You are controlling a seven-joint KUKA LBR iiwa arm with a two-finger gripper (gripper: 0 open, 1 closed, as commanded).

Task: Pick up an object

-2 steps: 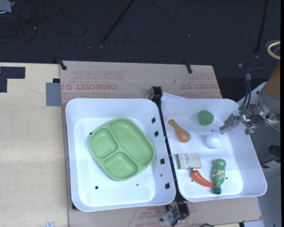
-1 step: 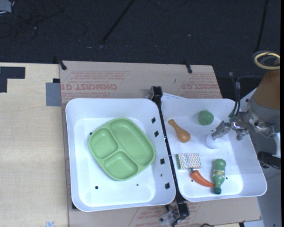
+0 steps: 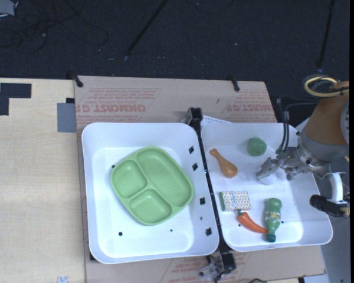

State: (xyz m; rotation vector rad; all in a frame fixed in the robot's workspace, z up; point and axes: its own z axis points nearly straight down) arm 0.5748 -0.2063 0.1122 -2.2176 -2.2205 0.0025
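The right bin [image 3: 318, 232] holds several small objects. A green ball [image 3: 256, 146] lies at its back, and a tan spoon-shaped piece [image 3: 224, 163] rests near the divider. Toward the front are a checkered packet [image 3: 235, 200], an orange carrot [image 3: 251, 223] and a green bottle [image 3: 272, 217] lying on its side. My gripper [image 3: 276, 173] hangs over the right bin's middle, just right of and below the ball and above the bottle. Its fingers look open, with only white bin floor between them.
In the left bin [image 3: 100, 229] lies a green divided plate [image 3: 151, 184]. A black divider [image 3: 203, 181] runs between the two bins. The grey and orange arm [image 3: 327, 128] enters from the right, over the right bin's far edge.
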